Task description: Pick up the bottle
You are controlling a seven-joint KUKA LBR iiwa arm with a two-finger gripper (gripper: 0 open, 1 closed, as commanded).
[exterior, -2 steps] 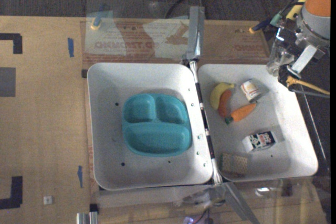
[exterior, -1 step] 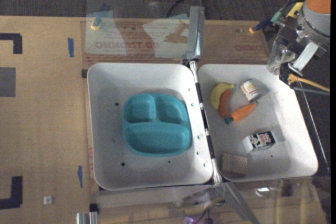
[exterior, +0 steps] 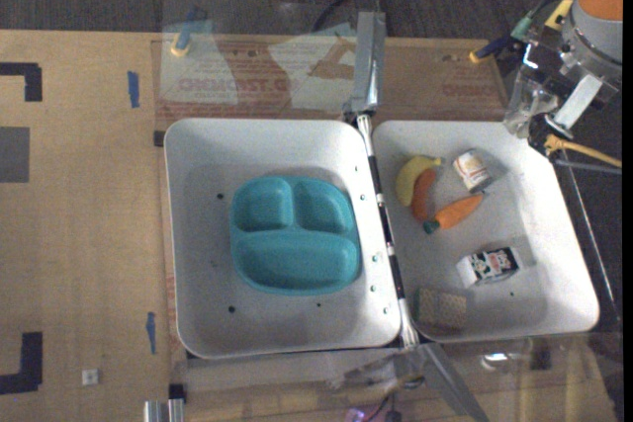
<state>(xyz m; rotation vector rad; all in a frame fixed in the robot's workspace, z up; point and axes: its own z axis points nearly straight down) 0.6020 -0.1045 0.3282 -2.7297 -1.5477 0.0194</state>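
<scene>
Camera view: the bottle (exterior: 473, 169) lies tilted in the right bin (exterior: 564, 212), near its far edge, beside the banana (exterior: 415, 175). The pincer (exterior: 534, 114) hovers over the bin's far right corner, apart from the bottle; whether it is open or closed cannot be told.

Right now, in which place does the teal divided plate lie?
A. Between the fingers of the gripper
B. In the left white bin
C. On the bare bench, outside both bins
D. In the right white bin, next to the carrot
B: the teal divided plate lies flat in the left white bin, while the carrot lies in the right white bin.
</scene>
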